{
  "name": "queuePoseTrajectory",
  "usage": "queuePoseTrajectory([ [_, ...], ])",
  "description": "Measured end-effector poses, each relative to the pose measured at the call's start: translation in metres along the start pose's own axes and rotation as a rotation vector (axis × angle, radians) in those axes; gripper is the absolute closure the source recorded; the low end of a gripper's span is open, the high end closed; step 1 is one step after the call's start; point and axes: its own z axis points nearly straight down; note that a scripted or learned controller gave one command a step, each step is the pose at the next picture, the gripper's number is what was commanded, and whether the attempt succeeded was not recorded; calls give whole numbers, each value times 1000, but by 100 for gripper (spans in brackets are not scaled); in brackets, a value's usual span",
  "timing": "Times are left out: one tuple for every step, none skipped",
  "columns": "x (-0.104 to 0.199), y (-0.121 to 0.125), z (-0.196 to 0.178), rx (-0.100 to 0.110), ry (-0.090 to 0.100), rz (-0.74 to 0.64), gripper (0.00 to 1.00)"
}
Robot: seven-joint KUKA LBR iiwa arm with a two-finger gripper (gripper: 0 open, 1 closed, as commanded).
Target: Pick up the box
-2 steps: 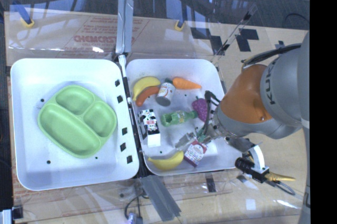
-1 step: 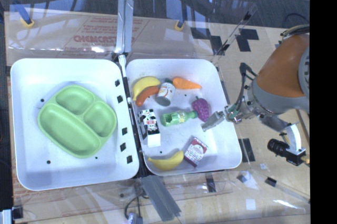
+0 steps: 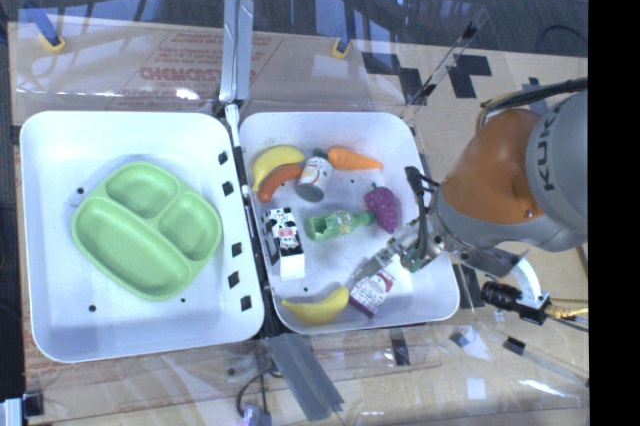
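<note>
Lying against the left wall of the right bin (image 3: 425, 154), the box (image 3: 285, 241) is a small white carton with black cow-like patches; its print is too small to read. Just right of it rests a green bottle (image 3: 338, 224), with a purple grape bunch (image 3: 383, 207) beyond. Above sit a yellow banana (image 3: 275, 161), a small can (image 3: 314, 175) and an orange carrot (image 3: 353, 159). Below lie a second banana (image 3: 318, 305) and a red-labelled packet (image 3: 372, 293). The gripper (image 3: 412, 249) hangs at the bin's right side, well apart from the box; whether its jaws are spread or pressed together cannot be told. The left bin (image 3: 45, 304) holds a green divided plate (image 3: 148, 230). Faint red lettering on the clear sheet (image 3: 180, 64) behind is not legible.
</note>
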Motion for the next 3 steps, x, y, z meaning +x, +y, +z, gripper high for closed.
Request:
queuePoseTrajectory([
  [-27, 41, 12, -2, -3, 194, 0],
  [-41, 42, -131, -3, -4, 169, 0],
  [-5, -3, 9, 0, 0, 165, 0],
])
